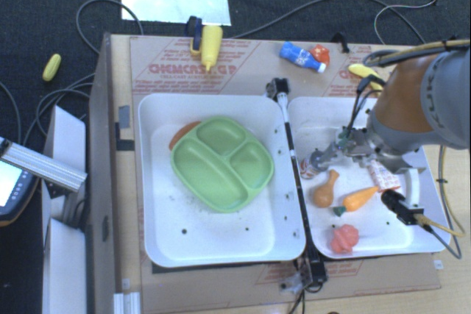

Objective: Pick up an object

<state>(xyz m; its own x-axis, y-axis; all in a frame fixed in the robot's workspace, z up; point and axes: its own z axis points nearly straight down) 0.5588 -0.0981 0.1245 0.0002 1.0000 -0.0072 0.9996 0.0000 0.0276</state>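
Gripper (318,158): mine, low in the right bin (324,114), near the divider between the bins. I cannot tell its state from this view, nor whether it has hold of anything.

Step in hand: the approach. As I judge it, nothing is lifted yet. All the items lie on the bin floor.

Nearest item: pear (326,192), one, orange-tan, just below the gripper with its neck pointing up toward it.
Carrot (359,198), one, orange with a green end, lying beside the pear to its right.
Pink lump (344,239), one, near the bin's front edge, well below the gripper.
Red-and-white packet (382,176), one, partly under my wrist.

Next move, my judgement: shift slightly down over the pear, line up across its narrow neck, descend, close, lift. Risk: the round body may roll or slip out, and the carrot lies close enough to be nudged.

Left bin (213,246): one green divided tray (221,162), with an orange-brown thing (182,134) partly hidden under its upper left edge.

On the table (243,59) behind the bins: one yellow bottle (210,45), one blue bottle (302,57), one banana (363,71).

Bins: two.
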